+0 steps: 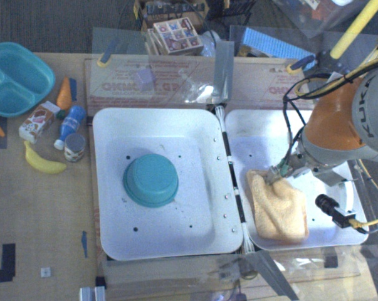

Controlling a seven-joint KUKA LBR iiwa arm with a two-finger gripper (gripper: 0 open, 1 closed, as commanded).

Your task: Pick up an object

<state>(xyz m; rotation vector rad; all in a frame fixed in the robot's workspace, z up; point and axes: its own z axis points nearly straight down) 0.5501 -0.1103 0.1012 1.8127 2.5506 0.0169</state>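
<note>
A teal upturned bowl [151, 179] sits in the left white bin [107, 130], a little left of its middle. A tan folded cloth [278, 211] lies in the right white bin [251, 125], toward its front. My gripper [280, 170] reaches in from the right and is down at the cloth's back edge, touching or just above it. The grey arm with its orange band [333, 124] hangs over the right bin's far right side.
On the bench left of the bins lie a banana [43, 160], a small can [74, 147], a bottle [69, 125], a carton [37, 121] and a teal divided tray [15, 78]. Black cables run by the arm. Boxes stand behind the bins.
</note>
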